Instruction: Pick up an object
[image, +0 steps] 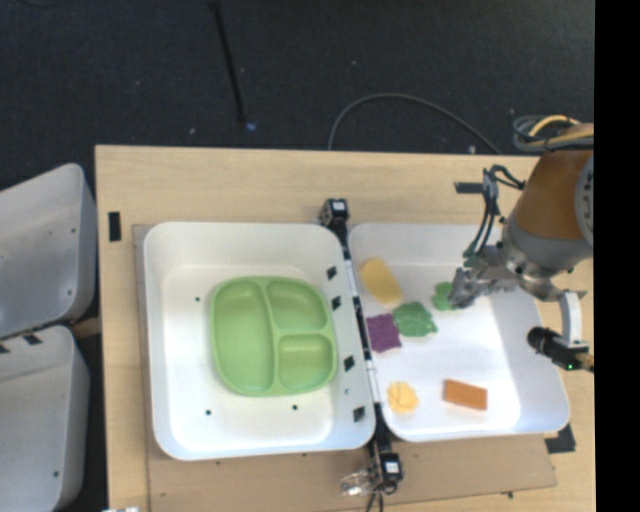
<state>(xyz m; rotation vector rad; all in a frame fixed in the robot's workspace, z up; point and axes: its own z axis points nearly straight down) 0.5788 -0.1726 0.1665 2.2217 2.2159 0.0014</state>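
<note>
A green plate (272, 335) with three parts sits in the left bin (160, 300) on the table (220, 185). In the right bin (520, 410), near its left wall, lie a yellow piece (379, 280), a purple piece (383, 331) and a small yellow flower shape (402, 397). A green leafy piece (414, 320) and an orange block (465, 395) sit nearer the middle. The gripper (462, 290) is low by a small green piece (443, 296) toward the far edge. I cannot tell if it is apart or together.

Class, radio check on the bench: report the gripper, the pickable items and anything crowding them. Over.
Gripper low in right bin, beside small green piece; grip unclear. Yellow, purple, green pieces clustered alongside. Orange block lies apart.
</note>
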